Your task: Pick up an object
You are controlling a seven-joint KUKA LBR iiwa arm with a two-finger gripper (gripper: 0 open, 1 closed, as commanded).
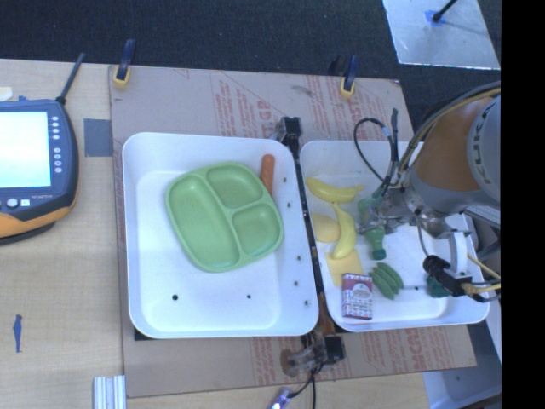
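Several small items are lying in the right bin (464, 313), at the right of the frame: two bananas (334, 192), one curved along the upper left of that bin and one (344, 233) running down just below it, a pale yellow piece (324, 227) touching the lower banana, a green pepper-like piece (388, 279) toward the bottom, a small dark-green object (376, 244) near the middle, and a little red-and-white box (358, 296) at the lower left corner.

You are looking at the gripper (379, 220) hanging over the middle of this bin, close to the dark-green object and just right of the lower banana; whether it is spread or pressed together you cannot tell, since cables and the wrist are covering it.

You are doing best by centring over one item lying apart from its neighbours, descending straight, and avoiding the crowded bananas.

Further left, the other bin (145, 313) is carrying a green divided plate (224, 216) and an orange carrot-like stick (268, 174); a pendant (30, 164) is resting on the tabletop (51, 313).
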